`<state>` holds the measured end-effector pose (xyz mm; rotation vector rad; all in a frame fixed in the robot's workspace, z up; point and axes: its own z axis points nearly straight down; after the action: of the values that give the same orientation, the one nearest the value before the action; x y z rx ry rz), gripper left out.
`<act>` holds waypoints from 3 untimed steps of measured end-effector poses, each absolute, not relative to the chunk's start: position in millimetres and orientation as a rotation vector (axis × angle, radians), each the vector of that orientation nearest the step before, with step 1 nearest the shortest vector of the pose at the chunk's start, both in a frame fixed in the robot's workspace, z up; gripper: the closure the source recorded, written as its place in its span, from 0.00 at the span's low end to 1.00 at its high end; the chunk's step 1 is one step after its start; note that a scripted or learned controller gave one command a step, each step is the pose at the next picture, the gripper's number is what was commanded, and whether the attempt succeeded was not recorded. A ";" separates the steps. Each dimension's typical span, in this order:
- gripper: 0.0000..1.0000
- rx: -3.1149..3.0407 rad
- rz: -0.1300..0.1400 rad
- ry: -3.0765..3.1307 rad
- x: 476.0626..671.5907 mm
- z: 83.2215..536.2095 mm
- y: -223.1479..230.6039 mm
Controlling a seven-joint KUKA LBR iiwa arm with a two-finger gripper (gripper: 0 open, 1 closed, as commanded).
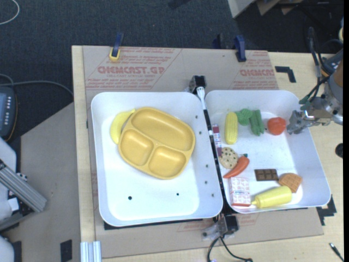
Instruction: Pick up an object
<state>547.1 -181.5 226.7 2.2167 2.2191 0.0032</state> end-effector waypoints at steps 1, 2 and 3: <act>1.00 2.217 0.002 2.229 564.8 215.6 -131.9; 1.00 2.213 0.005 2.227 575.0 234.4 -84.1; 1.00 2.218 0.000 2.222 586.4 220.7 -80.2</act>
<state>586.4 -80.2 220.7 2.2180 2.2221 0.0004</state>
